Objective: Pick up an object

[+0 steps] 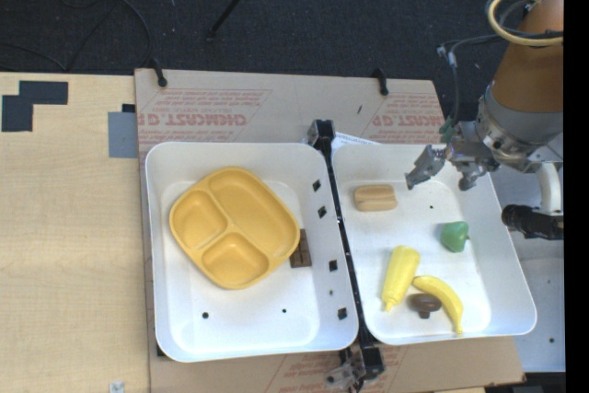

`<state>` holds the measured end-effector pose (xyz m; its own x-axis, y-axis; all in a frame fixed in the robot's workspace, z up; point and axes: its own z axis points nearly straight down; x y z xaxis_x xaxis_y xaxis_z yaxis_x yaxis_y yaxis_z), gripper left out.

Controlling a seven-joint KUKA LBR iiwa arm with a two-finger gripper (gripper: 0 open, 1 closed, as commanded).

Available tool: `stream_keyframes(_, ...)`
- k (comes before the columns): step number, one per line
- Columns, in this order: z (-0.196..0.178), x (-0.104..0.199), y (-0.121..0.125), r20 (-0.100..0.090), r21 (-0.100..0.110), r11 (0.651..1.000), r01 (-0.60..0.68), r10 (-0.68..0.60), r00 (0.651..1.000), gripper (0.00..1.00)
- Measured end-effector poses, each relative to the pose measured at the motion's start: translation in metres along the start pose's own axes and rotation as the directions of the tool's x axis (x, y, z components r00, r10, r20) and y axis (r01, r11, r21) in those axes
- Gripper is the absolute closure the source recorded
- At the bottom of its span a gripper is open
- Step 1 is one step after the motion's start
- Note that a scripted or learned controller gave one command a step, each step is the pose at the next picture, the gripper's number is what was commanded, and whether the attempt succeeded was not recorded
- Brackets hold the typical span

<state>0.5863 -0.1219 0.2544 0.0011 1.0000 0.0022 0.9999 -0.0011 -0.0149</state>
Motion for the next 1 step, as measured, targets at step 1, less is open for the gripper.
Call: stream_keyframes(1,-0.0064,-0.0001,0.002,0.001,-0.011,1.0,0.002,-0.002,1.0,0.0)
